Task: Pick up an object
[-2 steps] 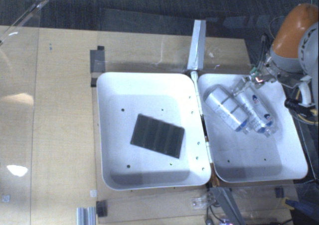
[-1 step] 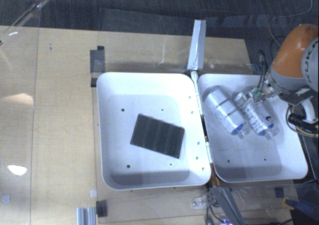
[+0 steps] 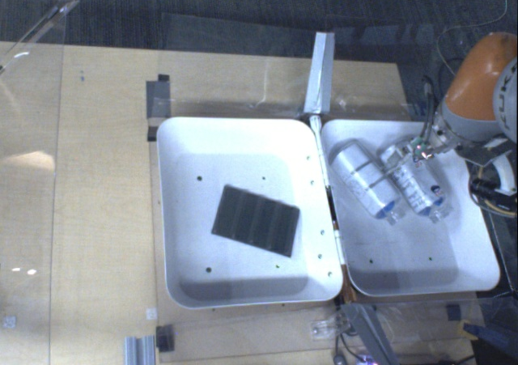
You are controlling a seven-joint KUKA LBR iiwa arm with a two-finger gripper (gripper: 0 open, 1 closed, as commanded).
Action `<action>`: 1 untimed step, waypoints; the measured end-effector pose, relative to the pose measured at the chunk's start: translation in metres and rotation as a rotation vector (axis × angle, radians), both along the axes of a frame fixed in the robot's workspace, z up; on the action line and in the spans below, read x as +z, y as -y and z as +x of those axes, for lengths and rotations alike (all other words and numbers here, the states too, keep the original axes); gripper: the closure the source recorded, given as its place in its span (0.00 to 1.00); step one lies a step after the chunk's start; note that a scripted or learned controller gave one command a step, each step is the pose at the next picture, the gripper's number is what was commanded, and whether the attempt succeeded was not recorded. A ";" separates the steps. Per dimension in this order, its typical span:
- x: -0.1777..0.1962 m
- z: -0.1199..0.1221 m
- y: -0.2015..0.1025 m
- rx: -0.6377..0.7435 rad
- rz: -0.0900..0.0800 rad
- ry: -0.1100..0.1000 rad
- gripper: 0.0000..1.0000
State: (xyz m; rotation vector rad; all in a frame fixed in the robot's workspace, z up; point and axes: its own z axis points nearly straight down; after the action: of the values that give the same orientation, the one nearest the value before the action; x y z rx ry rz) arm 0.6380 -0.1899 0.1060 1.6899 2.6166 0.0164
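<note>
Two clear plastic bottles lie side by side in the right bin (image 3: pixel 477 274): a wider one (image 3: pixel 363 177) and a slimmer one (image 3: pixel 417 187) with a blue cap at its lower end. My gripper (image 3: pixel 419 150) is down at the upper end of the slimmer bottle, reaching in from the right under the orange band (image 3: pixel 477 84). A flat black ribbed rectangle (image 3: pixel 256 220) lies in the middle of the left bin (image 3: pixel 186 145), far from the gripper.
A metal bar (image 3: pixel 320 72) stands at the back between the two bins. Black cables (image 3: pixel 490 185) hang by the arm along the right bin's right side. A clear panel (image 3: pixel 32 153) covers the bench on the left.
</note>
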 end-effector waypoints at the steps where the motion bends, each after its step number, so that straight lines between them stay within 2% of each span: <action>1: 0.094 0.033 -0.054 0.219 0.001 -0.019 1.00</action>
State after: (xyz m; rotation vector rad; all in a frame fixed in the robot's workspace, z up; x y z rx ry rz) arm 0.6709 -0.1360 0.1999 1.4022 2.8014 0.0065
